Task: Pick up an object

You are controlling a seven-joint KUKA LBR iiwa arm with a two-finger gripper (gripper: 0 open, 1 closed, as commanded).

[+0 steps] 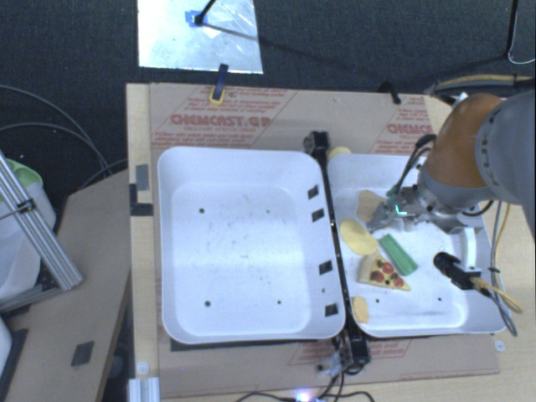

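Neighbouring pizza slice [384, 274], green block [399, 254]

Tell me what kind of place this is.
Probably a robotics lab bench: a robot arm, two shallow white bins, and toy props in the right bin, such as a pizza slice and green block.

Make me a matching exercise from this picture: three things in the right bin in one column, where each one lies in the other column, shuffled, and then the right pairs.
Things in the right bin:
1. green block
2. toy pizza slice
3. yellow disc

Places:
A. closest of the three to the left bin
B. lowest of the three in the camera view
C. furthest right of the three

Pairs: 1-C, 2-B, 3-A
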